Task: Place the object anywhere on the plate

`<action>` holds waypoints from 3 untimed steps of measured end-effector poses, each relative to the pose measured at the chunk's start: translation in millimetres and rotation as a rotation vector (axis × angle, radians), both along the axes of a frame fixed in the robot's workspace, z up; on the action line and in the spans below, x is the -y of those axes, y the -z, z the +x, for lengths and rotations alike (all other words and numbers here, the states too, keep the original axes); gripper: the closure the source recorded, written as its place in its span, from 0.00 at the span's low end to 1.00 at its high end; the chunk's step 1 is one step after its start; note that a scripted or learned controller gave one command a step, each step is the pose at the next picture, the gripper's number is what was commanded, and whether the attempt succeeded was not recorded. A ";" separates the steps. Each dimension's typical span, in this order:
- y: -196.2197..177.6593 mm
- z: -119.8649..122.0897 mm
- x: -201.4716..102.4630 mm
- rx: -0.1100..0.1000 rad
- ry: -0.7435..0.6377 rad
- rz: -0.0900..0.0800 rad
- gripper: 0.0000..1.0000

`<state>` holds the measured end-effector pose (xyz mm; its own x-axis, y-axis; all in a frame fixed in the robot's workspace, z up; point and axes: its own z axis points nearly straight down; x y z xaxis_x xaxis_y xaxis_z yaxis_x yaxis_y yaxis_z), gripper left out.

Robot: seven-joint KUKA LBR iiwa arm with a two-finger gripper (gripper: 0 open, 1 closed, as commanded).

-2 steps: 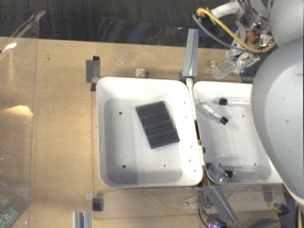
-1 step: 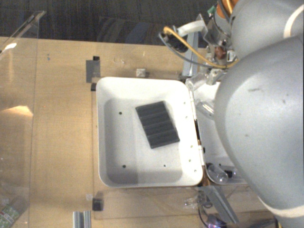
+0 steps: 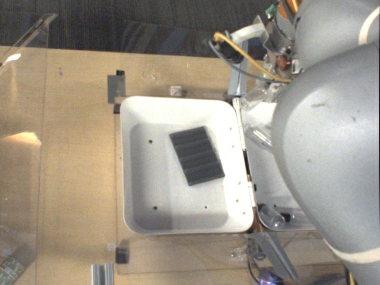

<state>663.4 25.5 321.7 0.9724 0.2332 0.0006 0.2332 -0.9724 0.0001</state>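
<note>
One shallow white plastic bin (image 3: 126, 159) lies fully open to the camera, and it serves here as the landmark. A second white bin (image 3: 261, 171) sits touching its right rim, but the grey arm with the orange band (image 3: 332, 159) covers most of it, so little of its floor can be read.

Inside the landmark bin lies one dark grey ribbed rectangular slab (image 3: 197, 155). It rests flat on the floor, turned at a slant to the walls, in the upper right part of the bin. Its right corner comes close to the right wall without clearly touching it. The left half and the lower strip of the bin floor are bare white, giving open room on those sides.

The pale wooden surface (image 3: 77, 177) runs around the bin. On it, two small black brackets stand off the bin's left corners, one above (image 3: 119, 76) and one below (image 3: 122, 255). One small pale cube (image 3: 175, 91) sits just above the top rim. One clear plastic sheet (image 3: 24, 129) lies well to the left. One yellow cable (image 3: 249, 61) loops off the arm above the bin's upper right corner.

The pincer is hidden by the arm's bulk, and whether it is released or clenched cannot be told.
</note>
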 end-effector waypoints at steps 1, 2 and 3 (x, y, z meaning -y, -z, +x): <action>-18.2 -4.9 2.4 0.000 0.031 0.001 1.00; -28.2 -4.4 1.9 0.000 0.027 0.002 1.00; -37.6 -3.9 1.4 0.000 0.023 0.004 1.00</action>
<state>659.5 24.2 359.2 0.9776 0.2104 0.0014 0.2104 -0.9776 -0.0036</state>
